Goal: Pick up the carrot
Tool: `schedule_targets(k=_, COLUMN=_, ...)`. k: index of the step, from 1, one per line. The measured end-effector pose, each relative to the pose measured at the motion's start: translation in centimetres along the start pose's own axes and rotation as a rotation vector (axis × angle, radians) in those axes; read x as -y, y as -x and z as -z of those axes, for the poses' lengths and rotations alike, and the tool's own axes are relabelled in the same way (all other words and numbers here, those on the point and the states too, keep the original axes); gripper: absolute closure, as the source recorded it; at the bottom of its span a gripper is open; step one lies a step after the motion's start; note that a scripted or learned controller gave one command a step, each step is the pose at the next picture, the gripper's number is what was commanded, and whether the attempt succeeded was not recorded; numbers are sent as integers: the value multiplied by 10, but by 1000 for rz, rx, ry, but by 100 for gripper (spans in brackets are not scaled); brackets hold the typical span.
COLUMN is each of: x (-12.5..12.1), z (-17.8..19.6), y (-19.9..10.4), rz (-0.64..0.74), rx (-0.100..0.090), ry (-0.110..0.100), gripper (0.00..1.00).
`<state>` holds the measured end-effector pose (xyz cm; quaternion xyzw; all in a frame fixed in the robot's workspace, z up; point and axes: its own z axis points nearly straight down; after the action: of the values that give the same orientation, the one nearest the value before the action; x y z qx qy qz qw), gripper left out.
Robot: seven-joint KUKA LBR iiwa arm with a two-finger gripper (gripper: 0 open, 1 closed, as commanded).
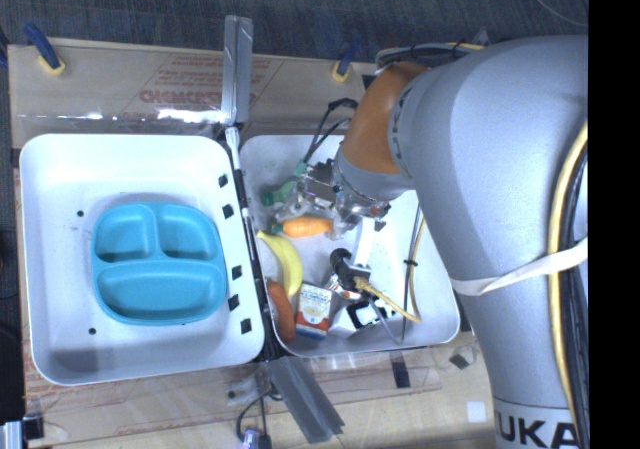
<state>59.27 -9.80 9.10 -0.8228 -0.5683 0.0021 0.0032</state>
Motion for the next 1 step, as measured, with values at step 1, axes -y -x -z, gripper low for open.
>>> schedule_targets(k=1, x=0, z=10, y=-1, rz=4, rx=-1, ry=-3, gripper=100)
